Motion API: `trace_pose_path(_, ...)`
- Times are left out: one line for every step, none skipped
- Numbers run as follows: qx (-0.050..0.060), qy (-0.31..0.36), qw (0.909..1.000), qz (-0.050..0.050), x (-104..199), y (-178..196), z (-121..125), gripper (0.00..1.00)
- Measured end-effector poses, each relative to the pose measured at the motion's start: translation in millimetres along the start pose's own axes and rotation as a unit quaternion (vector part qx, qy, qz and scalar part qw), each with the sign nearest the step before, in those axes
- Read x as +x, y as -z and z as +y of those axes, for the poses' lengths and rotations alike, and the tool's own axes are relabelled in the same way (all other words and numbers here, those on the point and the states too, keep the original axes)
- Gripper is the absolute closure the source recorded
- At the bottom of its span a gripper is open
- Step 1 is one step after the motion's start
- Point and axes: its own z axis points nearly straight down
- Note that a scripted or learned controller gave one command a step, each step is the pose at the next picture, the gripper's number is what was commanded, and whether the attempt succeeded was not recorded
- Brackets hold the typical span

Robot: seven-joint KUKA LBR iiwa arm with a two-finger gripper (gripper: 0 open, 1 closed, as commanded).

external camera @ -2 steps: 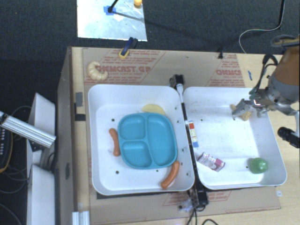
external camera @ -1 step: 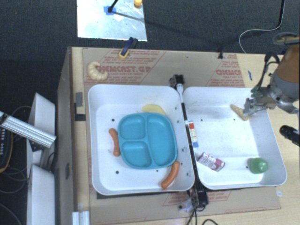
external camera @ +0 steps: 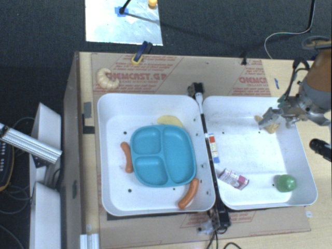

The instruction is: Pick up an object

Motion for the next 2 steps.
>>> trace_pose_path(-0.002,0.001,1.0,0.0,0.1,10.8,1.1,1.0)
trace_pose_path(-0.002,0.001,1.0,0.0,0.1,10.7,1.0,0.0)
